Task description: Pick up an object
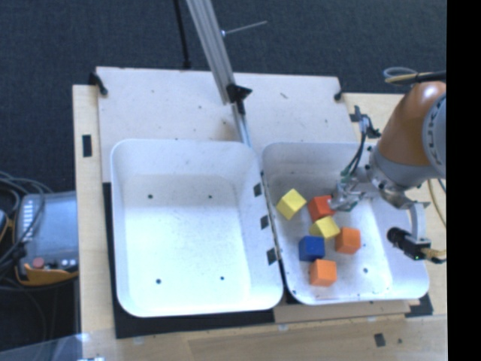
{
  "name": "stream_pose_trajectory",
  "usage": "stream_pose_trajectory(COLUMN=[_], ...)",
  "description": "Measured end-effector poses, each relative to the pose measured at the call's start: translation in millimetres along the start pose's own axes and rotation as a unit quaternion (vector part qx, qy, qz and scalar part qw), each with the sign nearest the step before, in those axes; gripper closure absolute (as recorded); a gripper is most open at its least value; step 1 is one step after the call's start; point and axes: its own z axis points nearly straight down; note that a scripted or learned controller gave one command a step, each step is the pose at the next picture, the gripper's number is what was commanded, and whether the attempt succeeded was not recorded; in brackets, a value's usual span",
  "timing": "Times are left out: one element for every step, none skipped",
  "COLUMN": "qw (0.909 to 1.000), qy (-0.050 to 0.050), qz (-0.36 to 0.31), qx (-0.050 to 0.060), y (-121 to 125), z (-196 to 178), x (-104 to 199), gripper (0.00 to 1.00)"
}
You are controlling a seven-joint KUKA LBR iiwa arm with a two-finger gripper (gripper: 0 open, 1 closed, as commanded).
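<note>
2 white bins sit side by side on the bench (pixel 86 201). The left bin (pixel 188 224) is the bigger patch of white from here, its floor bare but for a few dark specks. The right bin (pixel 376 277) holds all the blocks, and I reach into it from the right.

My arm (pixel 409 138) comes next in size: the orange band bulges above my wrist at the right edge, over the right bin's far right part. A slanted metal rail (pixel 214 43) crosses the top of the bench and ends near the gap between the bins. A grey box with cables (pixel 49 232) lies off the bench to the left.

My gripper (pixel 346 198) hangs low in the right bin, just right of the red block (pixel 321 206) and touching it or very nearly so. Whether my fingers are spread or closed, I cannot tell; nothing visibly sits between them.

6 blocks cluster in the middle of the right bin. The yellow block (pixel 291 203) is furthest left, apart from the rest. A smaller yellow one (pixel 327 227) sits just below the red block, against it. The blue block (pixel 311 247) is below that, with 1 orange block (pixel 347 240) to its right and another orange block (pixel 323 272) nearest the front wall.
</note>
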Motion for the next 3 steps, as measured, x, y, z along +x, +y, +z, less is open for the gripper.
stream_pose_trajectory(qw=[1.0000,1.0000,0.9999], qy=[0.000,0.000,0.002], qz=[-0.001,-0.004,-0.006], qx=[0.007,0.008,0.010], y=[3.6,5.1,-0.1], z=[-54.0,-78.3,-91.5], x=[-12.4,-14.1,33.6], gripper=[1.00,1.00,1.00])
